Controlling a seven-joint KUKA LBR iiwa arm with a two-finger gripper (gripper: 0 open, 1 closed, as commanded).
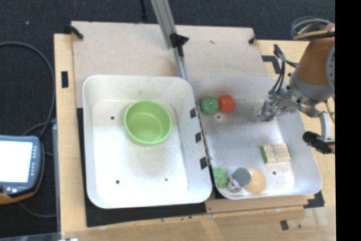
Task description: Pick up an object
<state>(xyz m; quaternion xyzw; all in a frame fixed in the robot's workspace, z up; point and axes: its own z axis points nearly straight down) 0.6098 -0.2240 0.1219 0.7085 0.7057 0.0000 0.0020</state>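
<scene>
In the right bin [242, 138], a green ball [209, 105] and a red ball [227, 103] lie side by side near the far left corner. A patterned block with a green edge [274, 153] rests at the right. In the near left corner sit a green knobbly piece [220, 178], a grey round object [241, 176] and a tan ball [255, 182]. My gripper [268, 113] hangs over the far right part of this bin, apart from all the objects, with nothing seen between its fingers.
The left bin [101, 178] holds a light green bowl [148, 122]. A metal pole [161, 3] slants from the top down to the gap between the bins. A tablet [17, 166] lies off the bench at the left.
</scene>
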